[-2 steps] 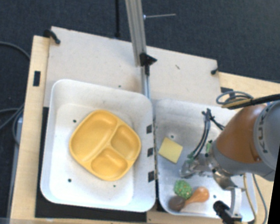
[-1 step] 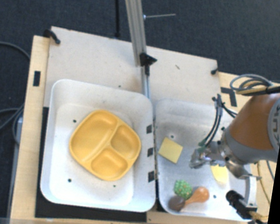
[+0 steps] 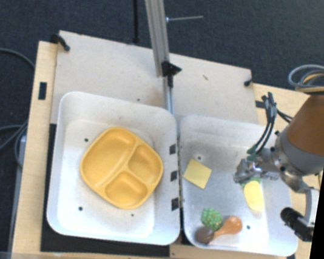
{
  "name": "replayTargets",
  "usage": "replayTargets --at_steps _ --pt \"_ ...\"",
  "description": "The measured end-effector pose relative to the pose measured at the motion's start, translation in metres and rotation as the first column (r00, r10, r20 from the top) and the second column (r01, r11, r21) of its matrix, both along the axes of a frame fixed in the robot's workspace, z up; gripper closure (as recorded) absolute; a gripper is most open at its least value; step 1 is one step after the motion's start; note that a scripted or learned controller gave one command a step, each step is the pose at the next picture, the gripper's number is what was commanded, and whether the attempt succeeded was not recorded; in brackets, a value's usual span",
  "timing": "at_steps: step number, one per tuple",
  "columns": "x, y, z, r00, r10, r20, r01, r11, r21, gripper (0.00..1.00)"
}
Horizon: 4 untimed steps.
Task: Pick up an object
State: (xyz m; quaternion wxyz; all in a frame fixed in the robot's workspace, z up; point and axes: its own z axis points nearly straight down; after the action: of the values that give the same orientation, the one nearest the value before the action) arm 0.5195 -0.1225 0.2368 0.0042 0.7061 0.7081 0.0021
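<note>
Over the right bin (image 3: 267,239), the gripper (image 3: 249,173) hangs low at the end of the arm (image 3: 309,129), its tip right at the upper end of a yellow piece (image 3: 254,195) that lies on the bin floor. Whether the gripper is spread, pressed together or pinching anything cannot be told; the wrist body and its cables cover that part, and the metal tip is too small and blurred to read. The yellow piece seems to rest flat on the floor, so I judge it not lifted.

Other candidates lie in the same bin. A yellow square (image 3: 197,174) sits toward the left wall of the right bin, well apart from the gripper. Near the front wall lie a green lump (image 3: 211,217) and a wooden spoon (image 3: 220,228), the two touching or nearly so, the spoon's dark end nearest the front left corner. Beyond the right bin's left wall, the left bin (image 3: 56,212) holds a divided yellow plate (image 3: 122,167).

As for progress, the approach looks made: the gripper is down at bin level beside one object. The grasp itself is unconfirmed, and nothing is visibly raised. What remains, by my reading, is to close on the yellow piece, or confirm the hold, and then lift it clear of the floor.
</note>
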Motion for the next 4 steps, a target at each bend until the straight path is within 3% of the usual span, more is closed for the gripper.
replayTargets --at_steps 1,2,4 --pt "0.001 -0.001 0.024 1.0 0.001 -0.004 -0.001 1.0 0.001 1.0" --pt "0.008 0.045 0.012 1.0 0.003 -0.008 -0.003 1.0 0.003 1.0" --pt "0.015 0.161 0.022 1.0 0.006 -0.008 -0.006 1.0 0.005 1.0"
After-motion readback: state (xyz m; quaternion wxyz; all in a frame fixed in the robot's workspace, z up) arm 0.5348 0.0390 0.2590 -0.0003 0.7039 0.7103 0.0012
